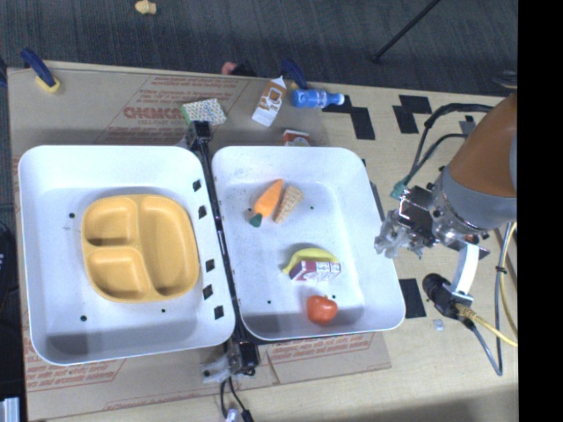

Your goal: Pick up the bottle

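Observation:
A small blue bottle (pixel 310 98) lies on its side on the bench, behind the far rim of the right bin (pixel 374 202). It is outside both bins. My gripper (pixel 388 239) hangs just off the right bin's right rim, over the bench, well in front of and to the right of the bottle. Nothing shows in it. The arm's grey wrist and orange band (pixel 482 161) rise behind it at the right edge.
In the right bin lie a carrot (pixel 266 200), a cone-shaped piece (pixel 288 203), a banana (pixel 310 257) with a red-white packet (pixel 318 271), and a tomato (pixel 322 309). The left bin holds a yellow divided plate (pixel 141 244). A small carton (pixel 269 102) lies beside the bottle. Cables trail at the right.

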Action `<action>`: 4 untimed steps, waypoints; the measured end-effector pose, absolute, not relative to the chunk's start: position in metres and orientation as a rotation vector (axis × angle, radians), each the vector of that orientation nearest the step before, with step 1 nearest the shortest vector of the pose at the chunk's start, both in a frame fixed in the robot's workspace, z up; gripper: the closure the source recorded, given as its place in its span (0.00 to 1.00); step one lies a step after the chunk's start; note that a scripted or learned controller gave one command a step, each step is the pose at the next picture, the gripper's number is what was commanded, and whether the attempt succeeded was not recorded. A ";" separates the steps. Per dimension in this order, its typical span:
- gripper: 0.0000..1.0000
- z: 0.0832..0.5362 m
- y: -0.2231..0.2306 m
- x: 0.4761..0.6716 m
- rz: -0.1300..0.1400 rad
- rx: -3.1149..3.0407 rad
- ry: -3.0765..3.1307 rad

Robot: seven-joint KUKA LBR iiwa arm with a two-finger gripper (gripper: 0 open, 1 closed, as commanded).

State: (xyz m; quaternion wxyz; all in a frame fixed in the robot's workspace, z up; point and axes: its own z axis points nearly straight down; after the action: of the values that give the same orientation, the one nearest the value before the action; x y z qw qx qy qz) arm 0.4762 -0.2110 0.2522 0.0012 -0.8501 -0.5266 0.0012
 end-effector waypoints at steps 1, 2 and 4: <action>1.00 0.241 -0.152 0.476 0.006 -2.637 -1.699; 1.00 0.242 -0.121 0.476 0.003 -1.977 -2.435; 1.00 0.191 -0.044 0.476 0.003 -2.144 -2.293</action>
State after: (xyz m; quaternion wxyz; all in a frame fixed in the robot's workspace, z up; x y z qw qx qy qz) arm 0.4764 -0.0440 0.1912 0.0013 -0.6830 -0.7304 0.0009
